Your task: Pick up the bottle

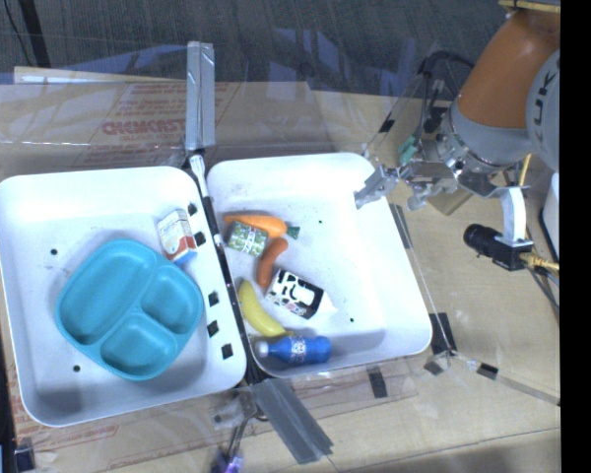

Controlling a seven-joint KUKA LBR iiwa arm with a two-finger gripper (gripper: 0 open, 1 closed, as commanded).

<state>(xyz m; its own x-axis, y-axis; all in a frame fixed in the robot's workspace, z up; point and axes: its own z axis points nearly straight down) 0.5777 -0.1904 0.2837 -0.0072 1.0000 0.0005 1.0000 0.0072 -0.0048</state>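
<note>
We see the bottle lying on its side at the near edge of the right bin, just beside a banana. A black and white box, two carrots and a small can lie close behind them. The gripper hangs over the far right corner of this bin, well apart from the bottle. We cannot tell its state. In the left bin there is a blue tray and a small carton.
</note>
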